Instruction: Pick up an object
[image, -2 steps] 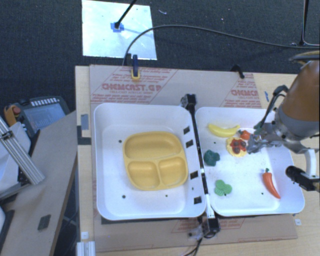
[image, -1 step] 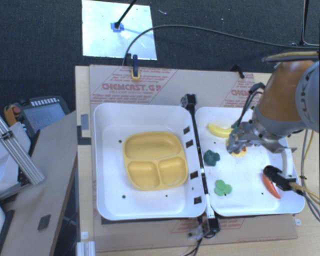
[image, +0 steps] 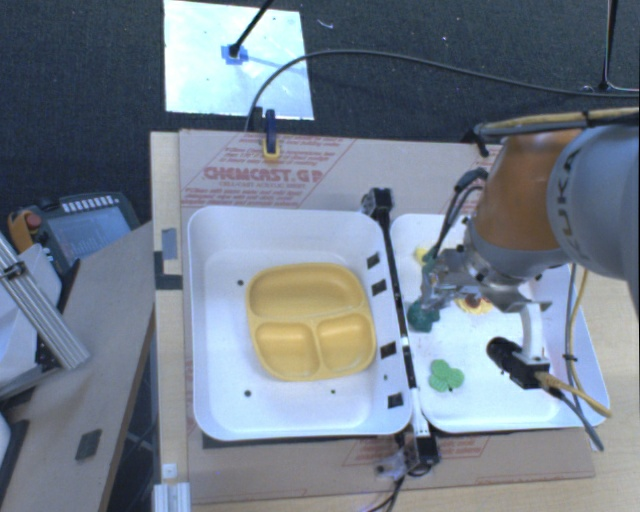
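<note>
The tabletop (image: 170, 330) is pale wood, topped with a cardboard sheet (image: 300, 165) printed in red, and dark carpet (image: 90, 90) lies beyond its far edge, where a shiny metal plate (image: 200, 70) sits. Two white bins stand side by side on the cardboard, touching along a middle seam with black clips. The left bin (image: 215, 260) holds a yellow tray (image: 308, 320) with three compartments, lying near its centre with bare white floor all round it. The arm (image: 560, 190) reaches over the right bin (image: 480, 410) and covers much of its far half. The claw (image: 432, 298) hangs near that bin's left wall, just above a dark green object (image: 423, 320); how far it is open cannot be told, nor whether it grips anything. A light green piece (image: 446, 377) lies apart toward the near edge, with open floor around it. A yellow bit (image: 476, 304) peeks out under the wrist. A pendant (image: 85, 235) rests at the tabletop's left.
</note>
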